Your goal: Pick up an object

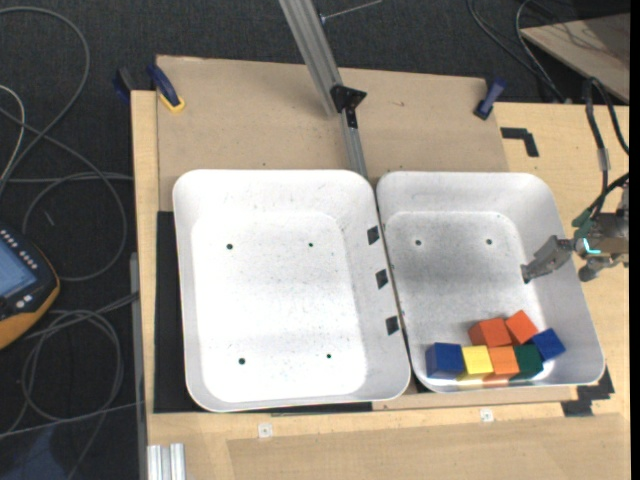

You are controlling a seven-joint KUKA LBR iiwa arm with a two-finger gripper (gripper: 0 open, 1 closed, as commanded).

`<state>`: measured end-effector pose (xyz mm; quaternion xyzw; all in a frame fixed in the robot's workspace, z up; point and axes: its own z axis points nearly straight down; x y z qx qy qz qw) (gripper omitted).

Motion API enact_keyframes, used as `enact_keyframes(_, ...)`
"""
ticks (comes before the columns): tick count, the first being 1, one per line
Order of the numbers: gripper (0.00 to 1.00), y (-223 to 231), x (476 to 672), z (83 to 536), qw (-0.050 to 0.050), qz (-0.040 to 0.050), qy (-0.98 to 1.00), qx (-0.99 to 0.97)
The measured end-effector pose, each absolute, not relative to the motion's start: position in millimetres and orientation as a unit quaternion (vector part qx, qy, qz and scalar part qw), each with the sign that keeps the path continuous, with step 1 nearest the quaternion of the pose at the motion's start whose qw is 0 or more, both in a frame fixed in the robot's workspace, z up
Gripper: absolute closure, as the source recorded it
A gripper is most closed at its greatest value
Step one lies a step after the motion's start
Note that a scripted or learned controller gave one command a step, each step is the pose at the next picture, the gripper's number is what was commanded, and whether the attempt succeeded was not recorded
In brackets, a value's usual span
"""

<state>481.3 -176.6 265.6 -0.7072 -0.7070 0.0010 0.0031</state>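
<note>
A cluster of small blocks lies in the front right corner of the right bin (450, 218): a blue block (445, 356), a yellow block (478, 360), orange blocks (491, 332), a green block (529, 360) and a second blue block (548, 344). My gripper (566, 262) hangs over the right bin's right rim, behind and above the cluster, a clear distance from it. It looks open, with nothing between its fingers (543, 260).
The left bin (270, 288) lies beside the right one, joined by black clips (382, 278). A slanted metal pole (320, 48) rises behind the bins. Cables and a handheld pendant (20, 283) lie on the floor at left.
</note>
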Motion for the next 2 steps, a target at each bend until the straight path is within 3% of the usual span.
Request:
enact_keyframes(1,0.0,-176,482.2,268,0.001,-0.0004,-0.707,-0.707)
enact_keyframes(2,0.0,-184,481.6,208,0.004,0.0015,-0.707,-0.707)
